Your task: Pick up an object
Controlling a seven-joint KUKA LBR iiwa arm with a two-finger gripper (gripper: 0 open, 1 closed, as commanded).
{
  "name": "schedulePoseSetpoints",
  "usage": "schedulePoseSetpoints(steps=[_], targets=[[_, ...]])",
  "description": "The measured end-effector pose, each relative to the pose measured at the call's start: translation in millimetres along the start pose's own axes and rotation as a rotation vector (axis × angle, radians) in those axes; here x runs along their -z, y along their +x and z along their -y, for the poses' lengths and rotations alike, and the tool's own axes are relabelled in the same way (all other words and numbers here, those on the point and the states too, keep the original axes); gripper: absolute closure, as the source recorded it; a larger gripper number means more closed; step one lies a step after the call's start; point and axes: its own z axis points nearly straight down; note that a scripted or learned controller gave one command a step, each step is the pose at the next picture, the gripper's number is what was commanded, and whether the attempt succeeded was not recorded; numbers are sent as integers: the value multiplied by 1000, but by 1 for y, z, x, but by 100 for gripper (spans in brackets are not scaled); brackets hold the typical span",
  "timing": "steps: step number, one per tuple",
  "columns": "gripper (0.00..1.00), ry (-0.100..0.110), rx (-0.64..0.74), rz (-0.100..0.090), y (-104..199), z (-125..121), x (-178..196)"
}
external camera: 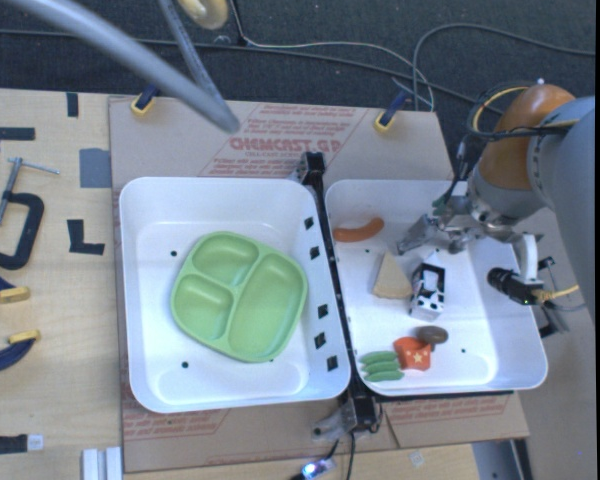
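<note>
One gripper [432, 236] low over the right bin [515, 363], jaw state cannot be told, one sausage [358, 230] lying left-to-right near the bin's far left corner, one bread slice [390, 277], one toy cow [429, 290], one green pea pod [381, 366], one green divided plate [240, 296] in the left bin [150, 368]

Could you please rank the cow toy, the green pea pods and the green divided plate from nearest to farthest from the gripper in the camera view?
Measured from the gripper, over the right bin:
1. Cow toy, just below it in the right bin.
2. Green pea pods, at the right bin's lower left corner.
3. Green divided plate, across the divider in the left bin.
</note>
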Motion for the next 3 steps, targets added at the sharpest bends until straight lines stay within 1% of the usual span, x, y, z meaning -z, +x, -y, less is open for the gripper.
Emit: schedulePoseSetpoints(steps=[1,2,3], targets=[[100,-4,1,2,0,-1,13],[100,-3,-2,-2,1,8,69],[100,-3,-1,-3,4,8,111]])
